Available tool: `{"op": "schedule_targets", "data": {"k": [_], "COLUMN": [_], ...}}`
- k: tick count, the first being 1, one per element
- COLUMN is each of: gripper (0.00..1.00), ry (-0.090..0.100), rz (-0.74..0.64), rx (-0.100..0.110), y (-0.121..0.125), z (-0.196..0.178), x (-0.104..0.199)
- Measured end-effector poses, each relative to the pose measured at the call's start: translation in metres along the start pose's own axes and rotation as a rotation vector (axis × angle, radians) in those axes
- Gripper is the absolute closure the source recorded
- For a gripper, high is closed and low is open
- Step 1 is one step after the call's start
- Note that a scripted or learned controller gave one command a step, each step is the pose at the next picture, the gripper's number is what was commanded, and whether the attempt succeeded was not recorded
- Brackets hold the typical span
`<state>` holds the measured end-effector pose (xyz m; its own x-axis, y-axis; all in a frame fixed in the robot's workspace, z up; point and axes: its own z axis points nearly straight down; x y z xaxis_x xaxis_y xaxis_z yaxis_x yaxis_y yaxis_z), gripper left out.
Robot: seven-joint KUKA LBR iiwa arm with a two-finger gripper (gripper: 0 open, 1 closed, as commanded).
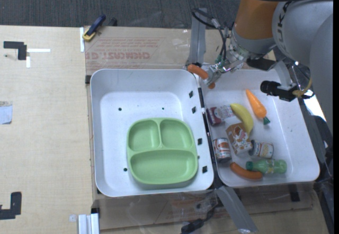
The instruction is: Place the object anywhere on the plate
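**benchwatcher:** Since the green plate (161, 150) is the obvious landmark: it sits flat in the left bin (106, 122), three compartments, none of them holding anything. The gripper (212, 75) is up past the plate's far right corner, right over the divider between the two bins, and a small orange sausage-looking thing (197, 71) is right at its tip.

**kuka_fan:** Is it actually pinching it?

**benchwatcher:** Can't tell from where I'm standing, the fingers are a blur. The sausage touches the tip, that's all I'd swear to.

**kuka_fan:** And the other stuff?

**benchwatcher:** All right of the plate, in the right bin (307, 137): a banana (242, 115), a carrot (256, 104), a can (222, 149), a green bottle (267, 165) and another orange sausage (245, 171).
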<state>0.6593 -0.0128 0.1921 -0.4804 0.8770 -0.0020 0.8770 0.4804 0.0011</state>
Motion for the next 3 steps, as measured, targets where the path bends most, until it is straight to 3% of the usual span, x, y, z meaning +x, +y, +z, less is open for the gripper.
{"op": "schedule_targets", "data": {"k": [1,2,3], "gripper": [1.0,1.0,1.0], "ry": [0.001,0.002,0.001], "rz": [-0.124,-0.367,-0.302], "rx": [0.002,0.001,0.001], "y": [-0.022,-0.063,-0.124], "z": [0.0,0.0,-0.075], "x": [-0.021,0.021,0.091]}}
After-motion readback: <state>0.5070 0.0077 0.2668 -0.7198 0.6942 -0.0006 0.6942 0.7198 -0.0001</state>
